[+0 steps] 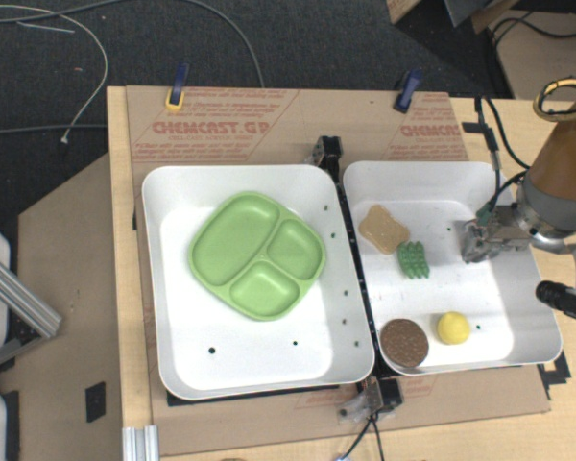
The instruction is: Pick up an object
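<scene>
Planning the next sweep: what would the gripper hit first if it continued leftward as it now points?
Probably the small green ridged block, left of the gripper in the right white bin; height is unclear.

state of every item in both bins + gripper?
green divided plate: flat in the left bin, right side up
tan piece: lying loose in the right bin
green ridged piece: loose, just beside the tan piece
brown round piece: at the near rim
yellow ball: loose
gripper: low over the right bin, holding nothing

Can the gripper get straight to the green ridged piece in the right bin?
Probably yes. The gripper sits beside the green ridged piece, with bare bin floor between them; the tan piece lies off that path.
</scene>
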Motion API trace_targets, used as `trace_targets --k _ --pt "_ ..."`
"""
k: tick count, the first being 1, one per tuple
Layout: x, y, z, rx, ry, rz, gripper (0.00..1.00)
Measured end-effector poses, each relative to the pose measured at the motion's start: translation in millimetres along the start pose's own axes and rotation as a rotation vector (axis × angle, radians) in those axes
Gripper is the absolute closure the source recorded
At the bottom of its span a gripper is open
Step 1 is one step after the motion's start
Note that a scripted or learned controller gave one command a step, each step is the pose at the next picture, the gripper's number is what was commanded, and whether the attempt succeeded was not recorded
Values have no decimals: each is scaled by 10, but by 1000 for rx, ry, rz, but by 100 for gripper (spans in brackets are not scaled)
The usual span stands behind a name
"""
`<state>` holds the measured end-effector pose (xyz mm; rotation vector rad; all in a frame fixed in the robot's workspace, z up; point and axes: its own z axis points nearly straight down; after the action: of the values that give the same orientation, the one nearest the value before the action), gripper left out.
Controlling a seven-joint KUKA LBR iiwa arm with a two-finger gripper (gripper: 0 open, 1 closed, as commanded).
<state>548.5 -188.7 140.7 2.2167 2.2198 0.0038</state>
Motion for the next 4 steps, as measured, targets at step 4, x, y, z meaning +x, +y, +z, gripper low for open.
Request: trace_targets --k 4 --pt "1054 420 -664 5 3 -5 100"
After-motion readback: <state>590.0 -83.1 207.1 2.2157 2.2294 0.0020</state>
